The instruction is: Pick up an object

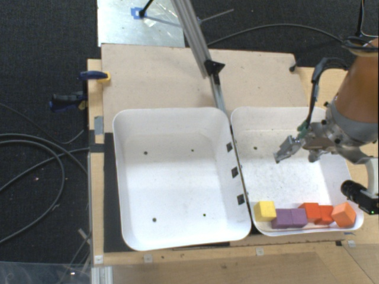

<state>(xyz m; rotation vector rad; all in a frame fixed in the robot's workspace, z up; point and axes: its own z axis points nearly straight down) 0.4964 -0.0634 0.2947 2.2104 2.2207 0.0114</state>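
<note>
While two bins (177,123) sit abreast, four blocks (305,214) line one.

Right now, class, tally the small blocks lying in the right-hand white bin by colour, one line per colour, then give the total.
Yellow cube block: 1
Purple block: 1
Red-orange block: 1
Lighter orange block: 1
Total: 4, all in a row along the near wall of the right white bin.

No legible text, label or number anywhere.
</note>
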